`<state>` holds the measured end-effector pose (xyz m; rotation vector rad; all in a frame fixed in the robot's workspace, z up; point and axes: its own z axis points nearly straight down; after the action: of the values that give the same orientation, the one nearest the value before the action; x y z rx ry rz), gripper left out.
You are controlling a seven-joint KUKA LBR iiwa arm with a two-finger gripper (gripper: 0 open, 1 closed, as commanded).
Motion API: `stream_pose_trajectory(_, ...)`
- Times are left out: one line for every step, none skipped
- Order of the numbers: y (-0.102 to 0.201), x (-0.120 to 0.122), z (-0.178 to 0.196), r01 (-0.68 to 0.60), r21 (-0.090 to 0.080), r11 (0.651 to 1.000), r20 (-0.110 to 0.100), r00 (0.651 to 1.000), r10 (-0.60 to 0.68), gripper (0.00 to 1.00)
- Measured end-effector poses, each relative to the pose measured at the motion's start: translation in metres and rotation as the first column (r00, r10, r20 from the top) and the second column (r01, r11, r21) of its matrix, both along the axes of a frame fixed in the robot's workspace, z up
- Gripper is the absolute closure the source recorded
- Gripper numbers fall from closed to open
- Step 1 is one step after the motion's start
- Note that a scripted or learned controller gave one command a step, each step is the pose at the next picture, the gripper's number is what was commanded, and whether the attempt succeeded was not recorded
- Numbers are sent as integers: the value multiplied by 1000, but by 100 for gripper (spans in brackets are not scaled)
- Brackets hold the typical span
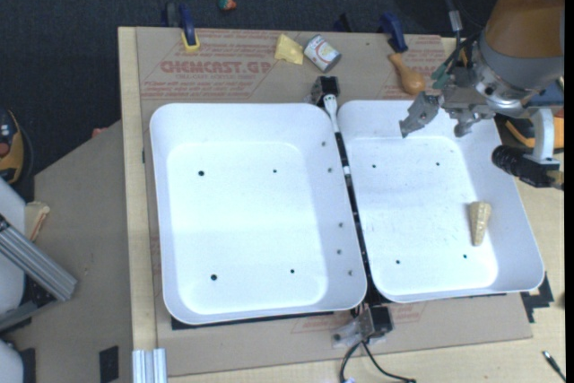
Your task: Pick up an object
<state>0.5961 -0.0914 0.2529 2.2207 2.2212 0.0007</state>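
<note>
Nearest the camera, at the bench's front edge, there's a cable connector (369, 323) poking out under where the two bins meet. Left bin (170, 193) has nothing to grab, just a few dark dots on its floor. The right bin (511, 269) holds the one candidate: a small tan cone (480, 221), looks like a shell or a little wafer cone, lying on its side near the bin's right wall, wide end toward the back, tip toward the front. Guessing it's light and stiff, maybe a bit brittle and likely to roll or skate on the smooth white plastic, so the safest bet is pinching across the thicker end, jaws square to its long axis, rather than at the pointy tip where it'd squirt out. The bin wall just beside it could crowd one finger, so that's the main thing in the way. Further back, the gripper (439, 114) hangs over the right bin's back edge, well apart from the cone, fingers spread apart with nothing between them. Beyond the bins on the bench's back strip sit an orange pear-shaped toy (408, 73), a small box (321, 52), a yellow wedge (288, 49) and two blue clamps (187, 25) at the edge, none of them blocking the path to the cone.
</note>
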Motion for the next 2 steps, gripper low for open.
stream_pose_trajectory(0,1,11,-1,-1,1000,3,1000,1,100)
stream_pose_trajectory(-27,-14,73,3,-3,1000,7,1000,-3,100)
